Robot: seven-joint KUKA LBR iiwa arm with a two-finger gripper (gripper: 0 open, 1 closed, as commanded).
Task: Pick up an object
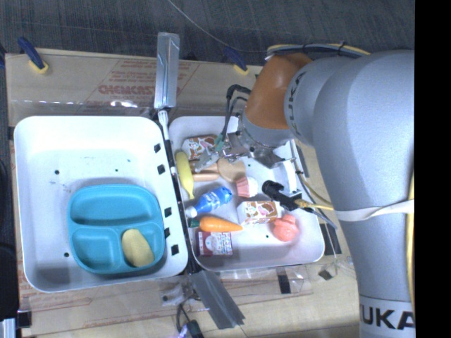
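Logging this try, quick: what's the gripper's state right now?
Gripper: low over the right bin, open or shut cannot be told.

— What sits in the left bin (42, 153)?

— A blue divided tray (106, 217), with a yellow potato-like lump (138, 248) in its lower right compartment.

— And around the bins?

— A brown cardboard sheet (106, 83) with red print lies beneath them. Blue clamps (32, 55) grip its top edge, and a grey metal bar (166, 69) stands upright at the divide between the bins. Dark carpet (84, 9) lies beyond.
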